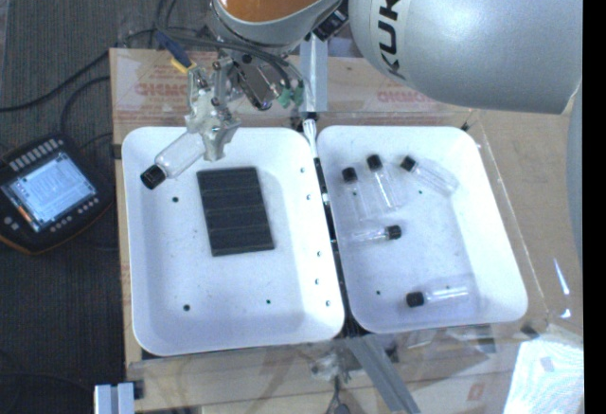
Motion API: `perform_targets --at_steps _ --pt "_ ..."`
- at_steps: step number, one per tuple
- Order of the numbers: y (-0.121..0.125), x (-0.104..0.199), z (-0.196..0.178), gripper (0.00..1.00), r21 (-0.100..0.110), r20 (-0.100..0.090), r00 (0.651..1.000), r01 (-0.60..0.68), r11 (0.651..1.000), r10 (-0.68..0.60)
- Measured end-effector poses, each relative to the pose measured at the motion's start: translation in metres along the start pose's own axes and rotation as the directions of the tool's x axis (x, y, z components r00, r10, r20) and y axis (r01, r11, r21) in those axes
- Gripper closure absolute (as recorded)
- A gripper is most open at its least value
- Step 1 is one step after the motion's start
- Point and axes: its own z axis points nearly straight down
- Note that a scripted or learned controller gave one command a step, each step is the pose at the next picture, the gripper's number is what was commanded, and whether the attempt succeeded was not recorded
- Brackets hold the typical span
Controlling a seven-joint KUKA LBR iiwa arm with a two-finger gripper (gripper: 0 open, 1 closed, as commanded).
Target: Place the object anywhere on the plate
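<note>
While the claw point(216, 130) hangs over the far edge of the left bin point(151, 308), its fingers look closed on a clear vial point(170, 161) with a black cap, gripped at the end away from the cap. The vial slants out to the left, cap lowest, just left of the plate point(235, 209), a dark ribbed slab on the bin floor. Such an end-on hold seems weak: the smooth vial could pivot or slip free, and if released here it would likely land on white floor, or roll off the ribs. Farther left, off the tabletop, a pendant point(47, 194) lies on the floor. Nothing stands between vial and plate. Right of them, the right bin point(492, 213) holds more vials point(379, 187), well apart from the plate.
</note>
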Motion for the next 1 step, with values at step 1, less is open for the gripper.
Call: perform_targets --at_steps 1 --pt "-0.0071 -0.0148 0.0106 1.00 0.000 0.001 0.994 0.109 0.994 -0.109"
